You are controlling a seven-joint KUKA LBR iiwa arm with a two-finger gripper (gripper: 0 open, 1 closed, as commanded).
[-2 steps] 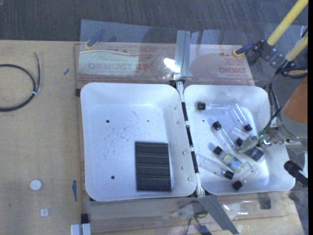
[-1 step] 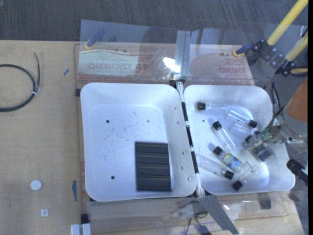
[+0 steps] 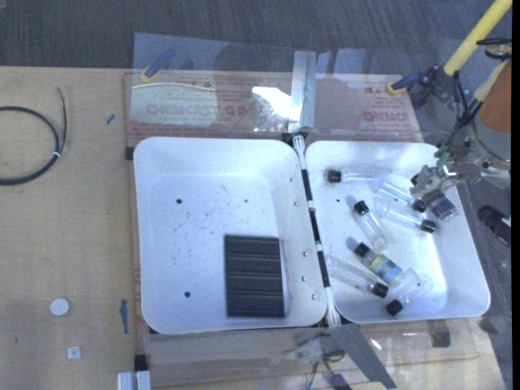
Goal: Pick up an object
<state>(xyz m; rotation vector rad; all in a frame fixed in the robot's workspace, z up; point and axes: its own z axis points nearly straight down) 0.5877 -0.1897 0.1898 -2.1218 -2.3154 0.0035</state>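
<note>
The tool (image 3: 428, 187) hangs low over the upper right part of the right bin (image 3: 455, 299), coming in from the right edge; whether it is apart or together cannot be told, since its metal parts blur into the clear vials beneath it. Nothing can be made out between its tips.

The right bin holds a scatter of clear vials (image 3: 370, 226) with black caps. One lies near the top left with its cap (image 3: 333, 175) pointing left. Several lie near the middle, one of them with a yellow-and-blue label (image 3: 382, 266). Another lies along the lower left, and a loose black cap (image 3: 394, 306) sits near the bottom rim. A small dark block (image 3: 443, 208) lies just beside the tool, close to or touching it.

The left bin (image 3: 162, 177) carries a black ribbed block (image 3: 255, 275) lying flat in its lower right part, well apart from the tool.

On the worktop (image 3: 65, 242) to the left lie a black cable (image 3: 32, 149) and a small white disc (image 3: 59, 306)
</note>
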